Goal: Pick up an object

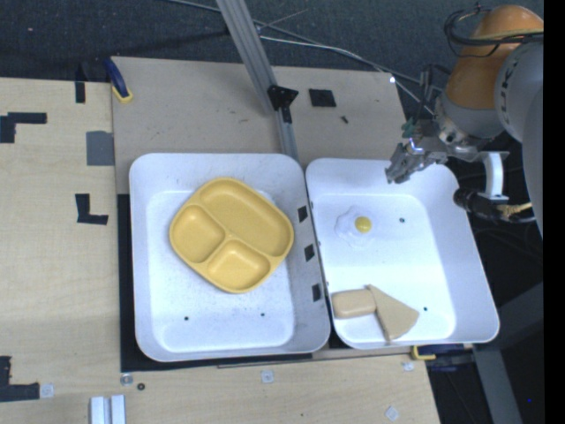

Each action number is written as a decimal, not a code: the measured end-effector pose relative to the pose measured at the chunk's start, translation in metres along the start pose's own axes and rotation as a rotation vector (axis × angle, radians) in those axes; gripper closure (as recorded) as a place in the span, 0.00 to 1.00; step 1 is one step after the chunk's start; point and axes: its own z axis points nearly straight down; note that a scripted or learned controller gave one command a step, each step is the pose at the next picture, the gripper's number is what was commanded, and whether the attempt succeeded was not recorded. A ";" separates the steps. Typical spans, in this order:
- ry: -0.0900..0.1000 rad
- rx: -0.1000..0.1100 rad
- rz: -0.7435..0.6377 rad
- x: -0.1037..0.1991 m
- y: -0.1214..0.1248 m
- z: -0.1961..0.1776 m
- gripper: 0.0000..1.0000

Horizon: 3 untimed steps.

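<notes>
Nothing is lifted yet: the hand hovers over the right bin's far rim, whether spread or pinched I cannot tell. The fried egg toy lies just below it, untouched.

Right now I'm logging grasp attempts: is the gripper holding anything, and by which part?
Nothing is held. The gripper hangs over the right bin's far rim with nothing between its fingers; the small yellow object lies apart on the bin floor.
</notes>
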 end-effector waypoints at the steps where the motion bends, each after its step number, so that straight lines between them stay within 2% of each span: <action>1: -0.001 -0.002 0.001 -0.004 0.001 -0.063 1.00; 2: 0.001 0.005 -0.002 0.036 -0.016 -0.054 1.00; 3: 0.001 0.006 -0.002 0.082 -0.047 -0.053 1.00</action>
